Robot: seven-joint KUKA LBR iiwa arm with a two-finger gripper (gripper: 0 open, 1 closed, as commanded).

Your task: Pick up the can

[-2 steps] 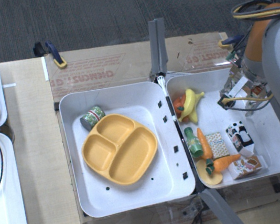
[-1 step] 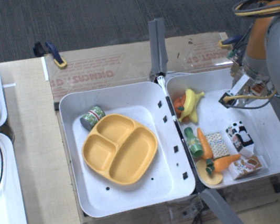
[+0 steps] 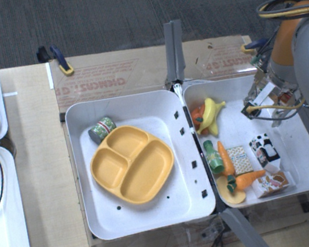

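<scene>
The can [image 3: 102, 129] has a green label and lies on its side in the far left corner of the left bin [image 3: 87, 178]. It touches the back edge of a yellow divided plate [image 3: 132, 163]. My gripper [image 3: 262, 101] hovers over the far right part of the right bin [image 3: 307, 141], far from the can. Nothing can be seen held in it.
The right bin holds a banana [image 3: 213, 113] with a red-orange fruit [image 3: 198, 114], a green bottle [image 3: 213, 157], two carrots [image 3: 247, 179], a small patterned box [image 3: 240, 160], a black-and-white cow item [image 3: 263, 149] and a snack packet [image 3: 273, 183]. A grey divider post [image 3: 175, 52] stands between the bins.
</scene>
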